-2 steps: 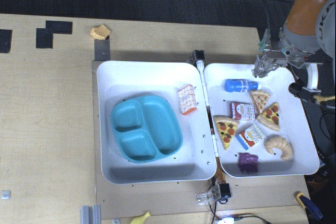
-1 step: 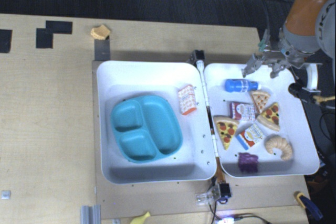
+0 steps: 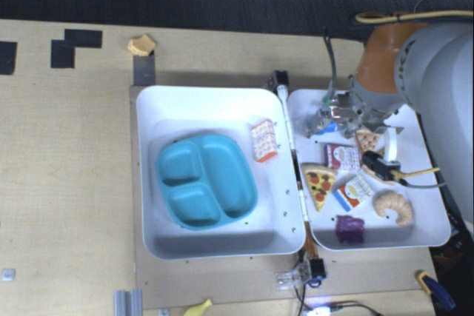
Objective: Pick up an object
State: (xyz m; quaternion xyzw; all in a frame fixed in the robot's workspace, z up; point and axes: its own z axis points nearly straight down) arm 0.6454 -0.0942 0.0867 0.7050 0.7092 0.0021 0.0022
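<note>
In the right bin [image 3: 437, 229] lie a pizza slice [image 3: 319, 186], a croissant [image 3: 395, 206], a purple block [image 3: 349, 228] and a small red carton [image 3: 341, 156], toward the worktop's [image 3: 67, 181] right edge. My jaws hang over that bin's far end; I cannot tell their state. The left bin [image 3: 148, 159] holds a blue tray [image 3: 205, 180] and a packet [image 3: 264, 140].

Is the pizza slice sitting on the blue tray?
No, the pizza slice lies in the right bin, while the blue tray is in the left bin.
</note>
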